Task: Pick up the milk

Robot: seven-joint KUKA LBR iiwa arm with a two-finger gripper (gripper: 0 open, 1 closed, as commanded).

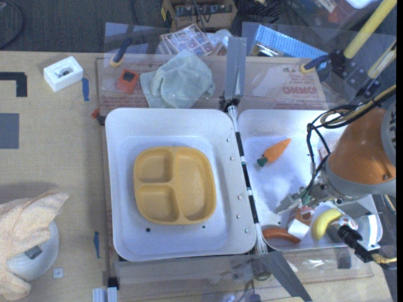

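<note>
White milk carton [301, 221] lies at the lower edge of the right bin [277, 175], between a banana [327, 223] and a red sausage [281, 234]. Just above it the tool [301, 200] hovers, grip unreadable. Farther up lies a carrot [275, 151].

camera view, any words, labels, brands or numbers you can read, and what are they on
"DOMINO" (uncertain, faint red letters): on the clear panel behind the right bin.
Printed paper packet behind the left bin: too small to read.
Small white box on the bench: too blurred to read.
</note>
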